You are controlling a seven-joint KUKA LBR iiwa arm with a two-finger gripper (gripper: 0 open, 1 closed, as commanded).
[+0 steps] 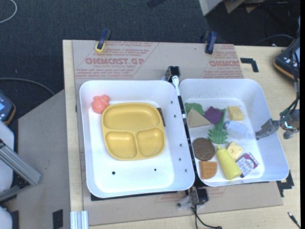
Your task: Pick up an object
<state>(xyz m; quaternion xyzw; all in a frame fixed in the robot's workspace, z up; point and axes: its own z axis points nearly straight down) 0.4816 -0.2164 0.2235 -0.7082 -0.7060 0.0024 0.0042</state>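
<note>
Hovering at the right bin's [269, 149] right edge, nothing picked yet.

The left bin [90, 142] holds a yellow divided plate [133, 130] and a pink toy [100, 103] in its upper-left corner. My targets crowd the right bin's left half; open floor lies beside my gripper [267, 129], whose state I cannot tell.

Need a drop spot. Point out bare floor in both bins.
Left bin: bare strip below the yellow tray, and above it beside the pink toy. Right bin: crowded at its middle and left; bare floor near the claw and along the top.
</note>
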